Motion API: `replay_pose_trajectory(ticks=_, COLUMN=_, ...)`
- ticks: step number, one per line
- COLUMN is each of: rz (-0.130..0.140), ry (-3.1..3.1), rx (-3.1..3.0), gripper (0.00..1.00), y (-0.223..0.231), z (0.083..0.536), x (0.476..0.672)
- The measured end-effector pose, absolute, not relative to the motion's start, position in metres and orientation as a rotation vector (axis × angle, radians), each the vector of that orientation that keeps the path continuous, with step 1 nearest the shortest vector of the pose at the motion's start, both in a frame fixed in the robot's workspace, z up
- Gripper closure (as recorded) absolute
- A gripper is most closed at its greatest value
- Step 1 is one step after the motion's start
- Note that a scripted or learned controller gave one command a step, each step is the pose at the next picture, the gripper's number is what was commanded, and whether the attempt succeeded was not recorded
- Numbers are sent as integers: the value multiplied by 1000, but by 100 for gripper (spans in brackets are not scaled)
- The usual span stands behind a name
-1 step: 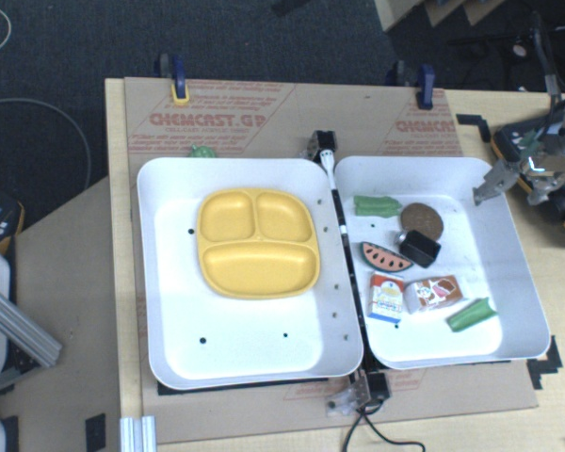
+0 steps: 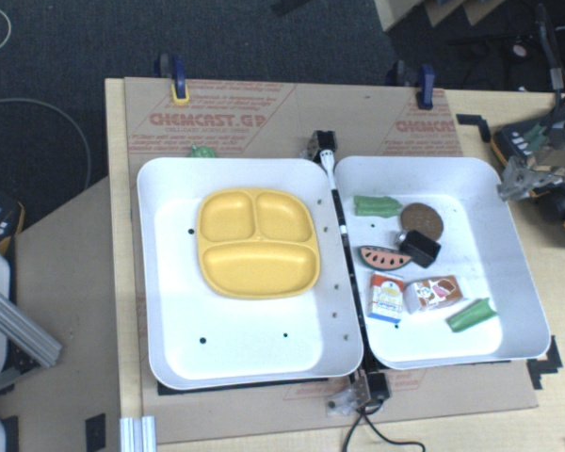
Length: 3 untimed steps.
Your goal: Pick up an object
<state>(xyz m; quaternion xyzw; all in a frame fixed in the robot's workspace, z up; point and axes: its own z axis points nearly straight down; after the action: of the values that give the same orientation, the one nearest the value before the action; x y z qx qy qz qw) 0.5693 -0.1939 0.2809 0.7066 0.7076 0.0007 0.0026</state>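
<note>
My gripper (image 2: 525,179) sits at the far right edge of the right bin (image 2: 518,252), out past its rim, and I cannot tell from here how it is set. The things I could pick are crowded in the middle of that bin: a green block (image 2: 376,206), a brown disc (image 2: 421,219), a black piece (image 2: 418,248) touching a watermelon slice (image 2: 384,258), two small cartons (image 2: 388,299) (image 2: 432,294) and a green pod (image 2: 472,314). The left bin (image 2: 169,281) holds a yellow divided plate (image 2: 258,242); I judge the pod, lying apart near the corner, the easiest to reach cleanly.

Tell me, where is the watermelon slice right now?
The watermelon slice lies in the right bin, near its left wall, just left of a black block and above a small red carton.
</note>
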Motion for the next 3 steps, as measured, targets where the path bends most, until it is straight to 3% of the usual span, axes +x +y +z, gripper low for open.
replay_pose_trajectory(ticks=1, rz=1, ry=2236, rx=2217, gripper=100, y=-102, z=252, x=551)
replay_pose_trajectory(ticks=2, rz=-1, ry=2232, rx=2220, gripper=100, y=-49, z=268, x=479)
replay_pose_trajectory(ticks=3, rz=21, ry=2217, rx=2208, gripper=100, y=-36, z=406, x=481)
